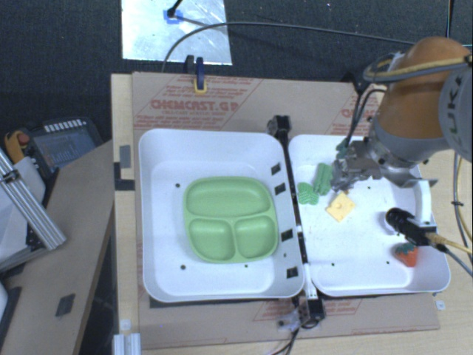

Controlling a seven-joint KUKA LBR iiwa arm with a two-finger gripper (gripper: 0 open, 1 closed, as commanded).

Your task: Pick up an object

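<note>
In the right bin [369,279] lie a green ridged piece [306,193], a longer green piece [323,176], a yellow cheese-like wedge [340,208] and an orange and red item [406,254] near the right wall. My gripper [344,176] hangs low over the bin's upper middle, just right of the longer green piece and above the yellow wedge. Nothing shows between its fingers from this angle.
The left bin [159,198] holds a green three-compartment plate [228,219]. A black divider with clips [290,205] runs between the bins. A pale bench with a black device [63,145] stands to the left.
</note>
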